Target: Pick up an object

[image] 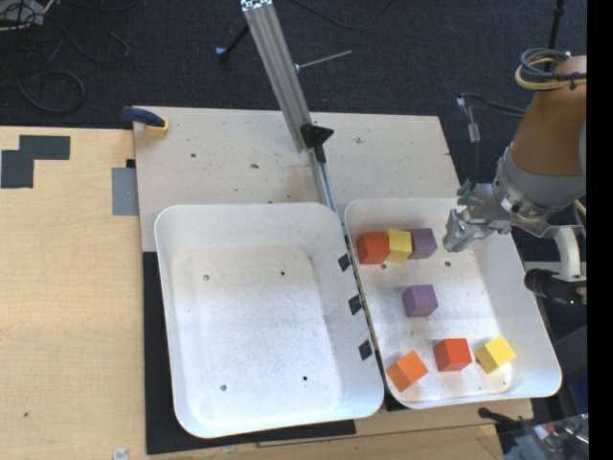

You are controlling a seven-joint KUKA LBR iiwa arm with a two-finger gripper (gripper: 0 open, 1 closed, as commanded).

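The right bin [522, 286] holds several small cubes. A red cube [373, 248], a yellow cube [399, 244] and a purple cube [422, 242] stand in a row near its far edge. Another purple cube [420, 300] lies mid-bin. Near the front sit an orange cube [409, 370], a red cube [452, 355] and a yellow cube [495, 354]. My gripper [456, 235] hangs low just right of the far purple cube, close beside it. Nothing shows between its fingers.
The left bin [254, 319] lies beside the right one, with black clips [353, 304] along the shared wall. A slanted aluminium rail [285, 75] rises behind the bins. The arm's grey body [546, 161] comes in from the right.
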